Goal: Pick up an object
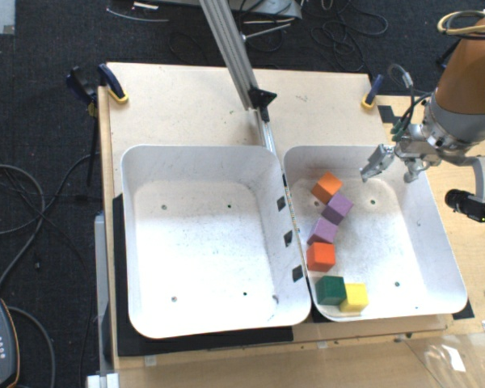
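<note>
White plastic forms the two shallow bins set side by side on the pale wooden tabletop (186, 103). In the right bin (424, 257), six blocks are gathered along its left side: an orange block (326, 187) at the top, two purple blocks (337, 208) (324, 231) below it, a second orange block (321, 255), then a green block (331, 289) touching a yellow block (355, 297) near the front rim. The left bin (145, 241) is seen beside it. The gripper (394, 165) is held above the right bin's upper right part, apart from the blocks. Its jaws are spread, with nothing seen between them. The grey arm with its orange band (466, 83) is seen at the right.
</note>
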You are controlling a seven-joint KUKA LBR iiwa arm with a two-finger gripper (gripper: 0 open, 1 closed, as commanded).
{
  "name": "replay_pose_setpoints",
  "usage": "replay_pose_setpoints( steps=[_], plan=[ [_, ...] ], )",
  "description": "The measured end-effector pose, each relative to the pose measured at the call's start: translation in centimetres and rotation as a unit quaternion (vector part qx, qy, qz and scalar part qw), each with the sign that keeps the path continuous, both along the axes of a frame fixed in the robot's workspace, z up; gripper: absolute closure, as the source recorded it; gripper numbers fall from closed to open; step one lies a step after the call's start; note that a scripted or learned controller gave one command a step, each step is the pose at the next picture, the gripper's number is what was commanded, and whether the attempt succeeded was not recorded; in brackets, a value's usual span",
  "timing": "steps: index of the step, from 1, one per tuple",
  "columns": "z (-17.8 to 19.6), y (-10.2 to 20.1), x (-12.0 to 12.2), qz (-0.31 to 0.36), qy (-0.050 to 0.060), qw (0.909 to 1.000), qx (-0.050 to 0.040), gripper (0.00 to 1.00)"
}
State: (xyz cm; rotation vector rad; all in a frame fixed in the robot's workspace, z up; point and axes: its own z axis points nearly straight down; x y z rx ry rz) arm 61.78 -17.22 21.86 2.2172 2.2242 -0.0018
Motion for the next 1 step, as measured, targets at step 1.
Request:
replay_pose_setpoints(
  steps=[1],
  plan=[
    [-12.81,6.80,4.02,0.002,0.002,1.0000,0.0014,0.00]
  ],
)
